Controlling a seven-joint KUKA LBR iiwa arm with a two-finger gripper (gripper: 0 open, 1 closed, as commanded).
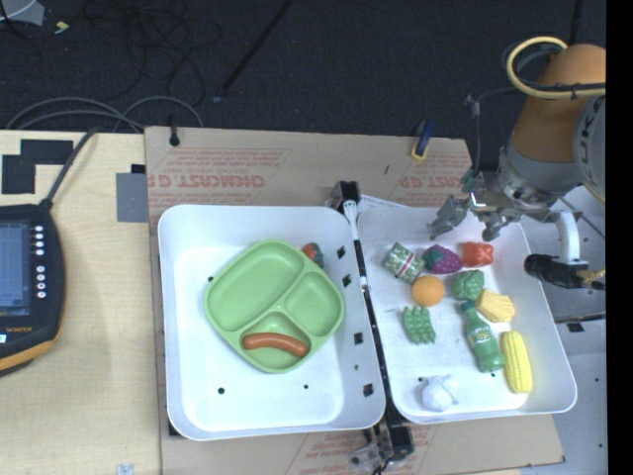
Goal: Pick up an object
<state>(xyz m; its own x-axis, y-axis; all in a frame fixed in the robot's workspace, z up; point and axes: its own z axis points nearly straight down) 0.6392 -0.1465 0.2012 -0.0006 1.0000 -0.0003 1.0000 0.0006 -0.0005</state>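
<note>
The toys lie crowded in the right bin [554, 384]: a purple piece [443, 259] and a red one [477, 254] at the far side, a striped can [403, 262] to their left, an orange ball [427, 291] just near of them. Nearer lie a green bottle [483, 338], a corn cob [516, 361] and a white lump [436, 394]. The left bin [198, 394] holds a green plate [274, 305] with a sausage [276, 342]. My jaws [475, 219] hang spread wide and unladen above the far edge, over the purple and red pieces.

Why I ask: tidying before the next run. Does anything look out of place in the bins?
One small thing: a red item sits off the green plate, wedged beside its rim, while the sausage lies in a compartment.
</note>
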